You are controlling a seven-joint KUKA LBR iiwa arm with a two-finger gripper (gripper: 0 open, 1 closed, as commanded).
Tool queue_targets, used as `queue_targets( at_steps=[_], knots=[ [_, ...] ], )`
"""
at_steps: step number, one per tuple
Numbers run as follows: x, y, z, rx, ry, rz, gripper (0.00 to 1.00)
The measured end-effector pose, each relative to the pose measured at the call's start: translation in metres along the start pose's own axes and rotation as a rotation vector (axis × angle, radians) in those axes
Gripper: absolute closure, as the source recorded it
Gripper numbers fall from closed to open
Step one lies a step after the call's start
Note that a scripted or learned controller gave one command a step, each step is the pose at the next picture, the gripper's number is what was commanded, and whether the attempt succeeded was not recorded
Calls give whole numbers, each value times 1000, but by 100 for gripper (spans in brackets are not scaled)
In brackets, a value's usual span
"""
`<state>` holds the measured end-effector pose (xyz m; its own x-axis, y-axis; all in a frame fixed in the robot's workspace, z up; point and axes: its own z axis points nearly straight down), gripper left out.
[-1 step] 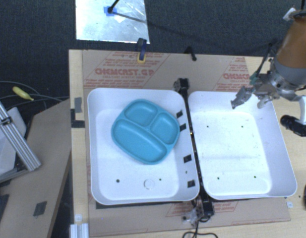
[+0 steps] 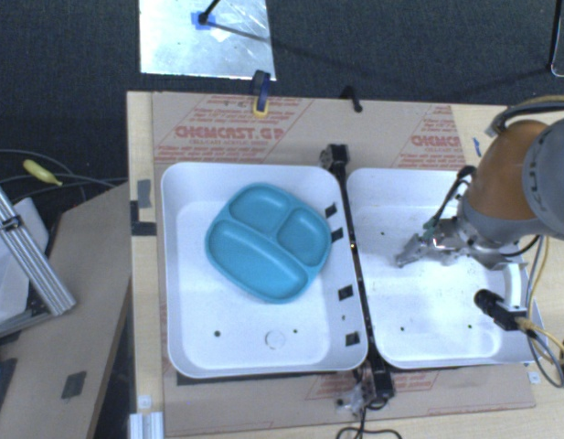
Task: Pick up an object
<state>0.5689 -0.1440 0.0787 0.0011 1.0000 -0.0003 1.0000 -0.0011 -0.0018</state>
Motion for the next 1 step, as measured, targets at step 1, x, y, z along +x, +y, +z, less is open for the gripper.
queue_targets(
  at_steps=[1],
  knots=[
    [106,13,-113,-15,4,-16,0]
  ],
)
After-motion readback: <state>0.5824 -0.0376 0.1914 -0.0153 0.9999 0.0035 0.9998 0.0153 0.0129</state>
